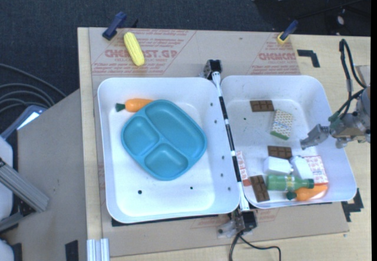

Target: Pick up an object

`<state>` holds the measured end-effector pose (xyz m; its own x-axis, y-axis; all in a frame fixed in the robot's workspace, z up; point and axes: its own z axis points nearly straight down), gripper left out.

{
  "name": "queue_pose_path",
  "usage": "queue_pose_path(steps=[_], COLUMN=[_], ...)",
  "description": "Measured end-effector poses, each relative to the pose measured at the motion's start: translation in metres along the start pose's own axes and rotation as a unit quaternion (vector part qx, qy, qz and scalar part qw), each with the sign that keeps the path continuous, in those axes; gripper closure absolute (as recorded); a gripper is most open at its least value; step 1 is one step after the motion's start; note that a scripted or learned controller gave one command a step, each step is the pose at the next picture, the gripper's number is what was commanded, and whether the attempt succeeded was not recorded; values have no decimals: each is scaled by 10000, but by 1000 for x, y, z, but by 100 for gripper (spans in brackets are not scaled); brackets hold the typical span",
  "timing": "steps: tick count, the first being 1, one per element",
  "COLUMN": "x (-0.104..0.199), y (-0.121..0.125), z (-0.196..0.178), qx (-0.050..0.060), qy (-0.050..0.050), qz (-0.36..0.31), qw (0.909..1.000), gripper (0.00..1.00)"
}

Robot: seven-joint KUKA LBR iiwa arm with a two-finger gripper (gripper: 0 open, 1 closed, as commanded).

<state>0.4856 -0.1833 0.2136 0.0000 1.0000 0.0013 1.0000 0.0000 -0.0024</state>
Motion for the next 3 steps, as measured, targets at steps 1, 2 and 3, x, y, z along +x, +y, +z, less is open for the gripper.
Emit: queue_pose_path(steps=[1, 2, 3], x=[35, 57, 39], y=[39, 45, 77], z=[103, 126, 129], qx=[3, -32, -12], qy=[2, -15, -8], qz=[-4, 2, -2], qw=[10000, 10000, 10000], gripper=[0, 0, 0])
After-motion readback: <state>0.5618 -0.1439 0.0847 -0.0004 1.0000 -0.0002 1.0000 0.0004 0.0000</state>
